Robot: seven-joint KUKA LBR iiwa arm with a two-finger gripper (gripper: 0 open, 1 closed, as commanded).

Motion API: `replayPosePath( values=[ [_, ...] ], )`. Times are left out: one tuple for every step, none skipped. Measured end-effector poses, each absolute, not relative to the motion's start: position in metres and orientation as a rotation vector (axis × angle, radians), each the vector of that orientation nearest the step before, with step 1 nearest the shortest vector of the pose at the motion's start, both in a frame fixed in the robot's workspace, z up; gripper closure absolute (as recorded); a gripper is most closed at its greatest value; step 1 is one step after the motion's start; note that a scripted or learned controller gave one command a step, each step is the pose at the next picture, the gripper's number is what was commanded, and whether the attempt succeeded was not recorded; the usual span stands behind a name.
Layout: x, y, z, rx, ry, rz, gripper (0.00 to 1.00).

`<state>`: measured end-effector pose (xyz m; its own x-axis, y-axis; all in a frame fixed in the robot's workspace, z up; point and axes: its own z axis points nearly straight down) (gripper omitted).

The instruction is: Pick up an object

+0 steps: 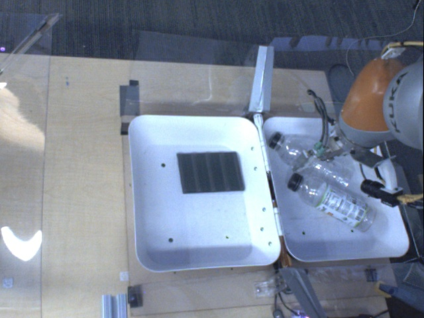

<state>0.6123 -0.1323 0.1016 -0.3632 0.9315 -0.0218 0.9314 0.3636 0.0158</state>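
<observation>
arm (pixel 387 105): cut off at the 3 o'clock edge
gripper (pixel 326 148): fingers too small to tell
right bin (pixel 397 244): upper right part hidden under arm

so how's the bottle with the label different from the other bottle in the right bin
The labelled bottle carries a printed wrap on its body; the plain bottle is bare clear plastic. The labelled bottle lies nearer the bin's middle and front, while the plain bottle lies toward the back left corner, close to the divider. The labelled bottle's outline is crisp; the plain bottle is harder to make out against the white. Both are clear, dark-capped, lying on their sides in the right bin.
</observation>
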Motion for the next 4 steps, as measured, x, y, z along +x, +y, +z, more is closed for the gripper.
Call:
replayPosePath(
  values=[
    [0.605,-0.116,0.098,1.666,2.625,-0.005,0.0],
    [0.629,-0.117,0.093,1.614,2.724,-0.06,0.0],
    [0.628,-0.118,0.1,1.619,2.726,-0.065,1.0],
    [0.656,-0.105,0.231,1.668,2.651,0.006,1.0]
  ],
)
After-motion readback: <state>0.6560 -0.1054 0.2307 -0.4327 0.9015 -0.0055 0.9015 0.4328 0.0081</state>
